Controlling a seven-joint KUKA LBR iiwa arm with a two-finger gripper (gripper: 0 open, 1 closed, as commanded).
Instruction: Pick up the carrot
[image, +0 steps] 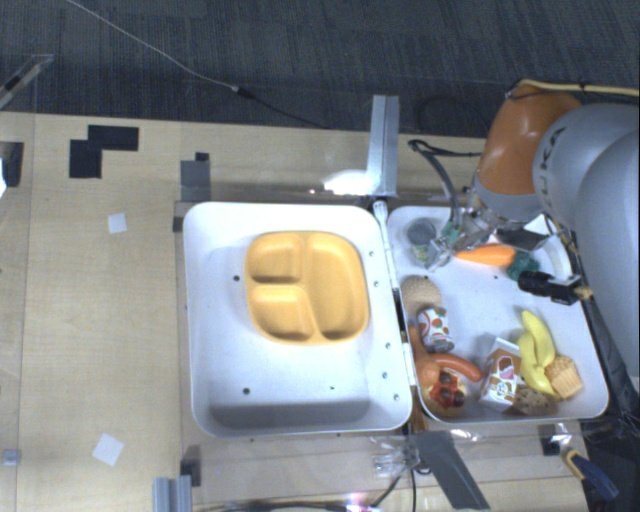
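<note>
Arm (560, 150) leans over right bin (590, 400); fingers (452, 243) (state unclear) beside carrot (485, 256).

tool (452, 243) low in right bin (590, 400), seemingly touching the carrot (484, 256)'s tip.

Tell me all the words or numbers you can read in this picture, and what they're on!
None can be read.
The small can has a red and white label, too blurred to read.
The little carton has colourful print, too small to read.
</note>
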